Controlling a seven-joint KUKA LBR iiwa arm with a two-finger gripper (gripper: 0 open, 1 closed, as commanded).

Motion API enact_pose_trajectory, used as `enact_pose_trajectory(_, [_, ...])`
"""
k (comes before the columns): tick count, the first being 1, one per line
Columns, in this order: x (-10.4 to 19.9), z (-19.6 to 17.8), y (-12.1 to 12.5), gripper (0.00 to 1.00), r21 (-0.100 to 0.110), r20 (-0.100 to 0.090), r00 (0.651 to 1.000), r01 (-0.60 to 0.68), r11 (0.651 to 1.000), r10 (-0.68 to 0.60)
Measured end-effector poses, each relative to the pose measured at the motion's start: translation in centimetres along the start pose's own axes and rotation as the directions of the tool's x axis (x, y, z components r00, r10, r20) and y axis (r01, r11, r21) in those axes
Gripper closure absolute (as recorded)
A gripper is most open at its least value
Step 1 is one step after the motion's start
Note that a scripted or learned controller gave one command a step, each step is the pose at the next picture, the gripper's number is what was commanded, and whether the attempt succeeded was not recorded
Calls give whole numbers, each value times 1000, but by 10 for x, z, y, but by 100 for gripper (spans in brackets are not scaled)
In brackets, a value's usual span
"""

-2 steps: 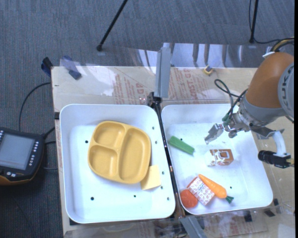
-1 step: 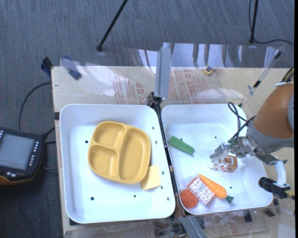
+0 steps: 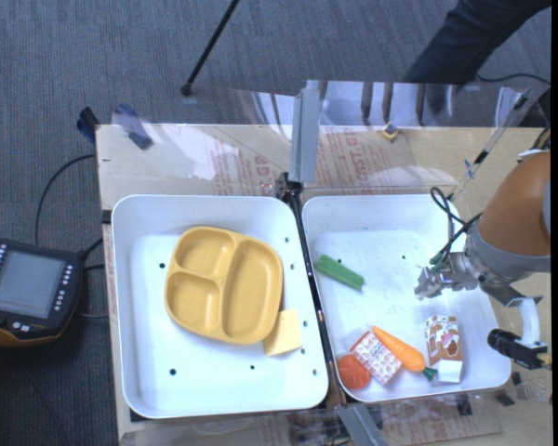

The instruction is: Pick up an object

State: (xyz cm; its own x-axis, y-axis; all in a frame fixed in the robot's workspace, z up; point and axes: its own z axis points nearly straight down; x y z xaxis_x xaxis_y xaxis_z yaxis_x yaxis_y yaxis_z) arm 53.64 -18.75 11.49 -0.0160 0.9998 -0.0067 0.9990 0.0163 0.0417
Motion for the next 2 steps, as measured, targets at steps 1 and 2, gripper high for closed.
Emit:
enact_pose_trajectory(1, [0, 1, -1, 0, 3, -1, 1000, -2, 1000, 2])
enact_pose_trajectory(2, [-22, 28, -64, 0, 50, -18, 998, 54, 997, -53])
